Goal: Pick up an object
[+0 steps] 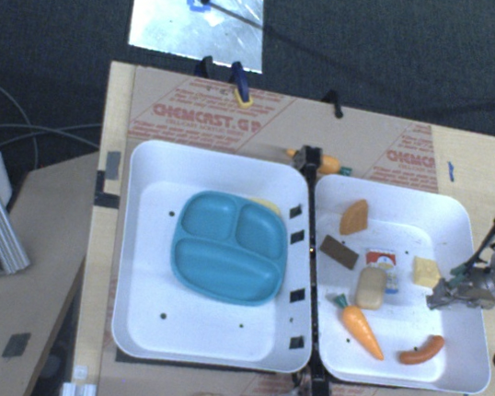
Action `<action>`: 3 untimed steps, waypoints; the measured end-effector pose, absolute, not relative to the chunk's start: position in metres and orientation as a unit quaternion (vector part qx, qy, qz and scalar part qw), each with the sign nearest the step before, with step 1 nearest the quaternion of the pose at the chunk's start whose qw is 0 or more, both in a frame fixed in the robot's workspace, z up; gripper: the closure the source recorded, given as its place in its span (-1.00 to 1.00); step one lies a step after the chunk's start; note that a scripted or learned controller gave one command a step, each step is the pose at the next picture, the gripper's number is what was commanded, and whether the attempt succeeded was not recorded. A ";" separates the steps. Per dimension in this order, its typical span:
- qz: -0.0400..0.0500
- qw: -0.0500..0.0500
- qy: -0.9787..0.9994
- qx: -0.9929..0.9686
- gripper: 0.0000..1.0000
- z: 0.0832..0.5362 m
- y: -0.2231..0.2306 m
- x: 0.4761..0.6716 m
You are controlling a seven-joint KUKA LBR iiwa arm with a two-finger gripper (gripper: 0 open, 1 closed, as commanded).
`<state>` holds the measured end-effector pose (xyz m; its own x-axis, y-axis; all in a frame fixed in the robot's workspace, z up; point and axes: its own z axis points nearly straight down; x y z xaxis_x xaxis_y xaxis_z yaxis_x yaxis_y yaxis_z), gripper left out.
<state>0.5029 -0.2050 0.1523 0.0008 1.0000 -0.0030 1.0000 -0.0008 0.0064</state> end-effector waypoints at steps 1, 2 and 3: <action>0.001 0.003 0.709 0.706 1.00 0.197 -0.201 0.505; 0.001 0.002 0.709 0.706 1.00 0.226 -0.202 0.507; 0.002 0.001 0.710 0.704 1.00 0.234 -0.160 0.537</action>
